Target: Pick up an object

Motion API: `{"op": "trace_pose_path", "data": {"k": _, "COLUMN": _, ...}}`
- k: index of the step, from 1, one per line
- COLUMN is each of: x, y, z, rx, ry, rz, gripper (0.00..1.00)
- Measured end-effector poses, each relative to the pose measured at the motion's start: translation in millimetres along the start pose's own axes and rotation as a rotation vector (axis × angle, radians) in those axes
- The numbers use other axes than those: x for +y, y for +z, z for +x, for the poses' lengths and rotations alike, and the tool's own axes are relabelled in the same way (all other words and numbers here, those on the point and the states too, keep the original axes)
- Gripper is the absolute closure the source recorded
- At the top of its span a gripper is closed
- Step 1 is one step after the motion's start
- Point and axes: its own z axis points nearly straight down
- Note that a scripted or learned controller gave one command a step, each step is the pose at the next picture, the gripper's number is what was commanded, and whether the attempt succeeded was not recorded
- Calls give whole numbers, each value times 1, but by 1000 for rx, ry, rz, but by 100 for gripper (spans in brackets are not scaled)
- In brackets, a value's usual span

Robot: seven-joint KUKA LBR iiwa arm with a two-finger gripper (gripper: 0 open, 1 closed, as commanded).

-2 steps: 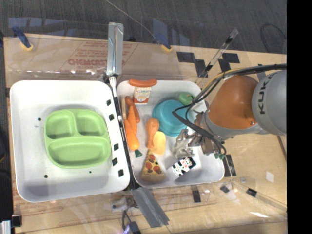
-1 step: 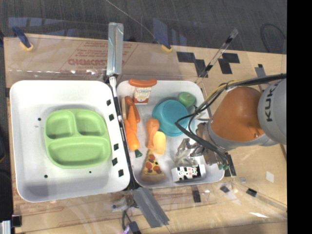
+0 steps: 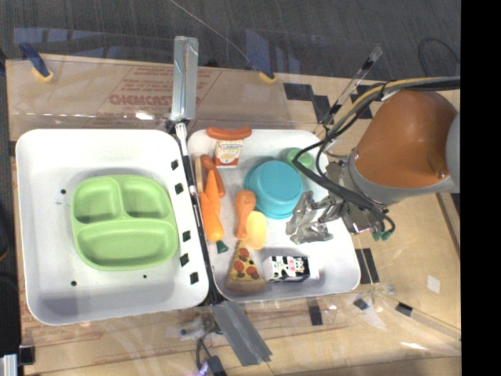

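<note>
Claw [image 3: 311, 219] beside teal bowl [image 3: 274, 188]

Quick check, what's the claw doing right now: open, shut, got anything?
Claw: low over the right bin, beside the blue bowl; nothing visibly held; open or shut cannot be told.

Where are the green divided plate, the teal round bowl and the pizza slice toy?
green divided plate [image 3: 124, 221], camera view, middle ridge
teal round bowl [image 3: 275, 187], camera view, upturned base
pizza slice toy [image 3: 245, 267], camera view, topping face
</note>
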Motion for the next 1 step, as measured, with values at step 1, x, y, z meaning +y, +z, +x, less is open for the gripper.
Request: {"op": "trace_pose_path", "data": {"k": 1, "x": 31, "y": 29, "z": -4, "rx": 11, "ry": 98, "rz": -6, "gripper": 100}}
